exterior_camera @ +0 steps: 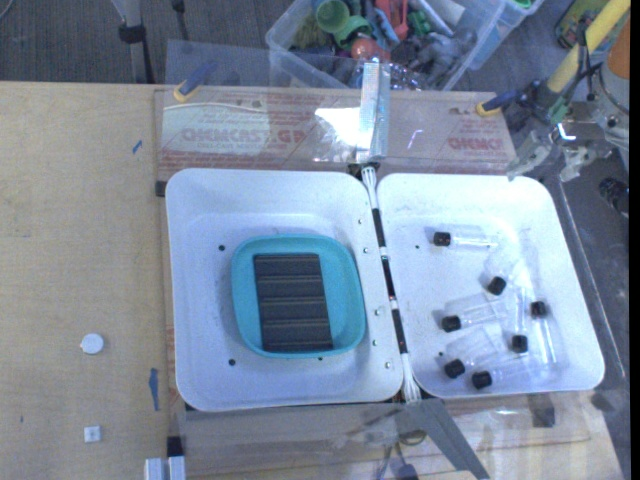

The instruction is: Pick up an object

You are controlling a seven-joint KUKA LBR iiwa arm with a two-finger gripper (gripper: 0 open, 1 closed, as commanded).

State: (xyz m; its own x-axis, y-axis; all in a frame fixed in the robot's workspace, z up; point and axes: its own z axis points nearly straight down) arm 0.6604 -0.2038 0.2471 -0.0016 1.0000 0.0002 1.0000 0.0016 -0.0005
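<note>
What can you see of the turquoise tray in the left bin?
The turquoise tray is a shallow, rounded-corner rectangle that looks like plastic. It lies flat and upright near the middle of the left white bin, resting on the bin floor. A dark grey ribbed insert sits inside it, covering most of its bottom.

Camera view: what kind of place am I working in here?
Probably a robotics lab bench for pick testing: two white bins side by side, clear capped vials scattered in the right one, and a tub of toys behind.
</note>
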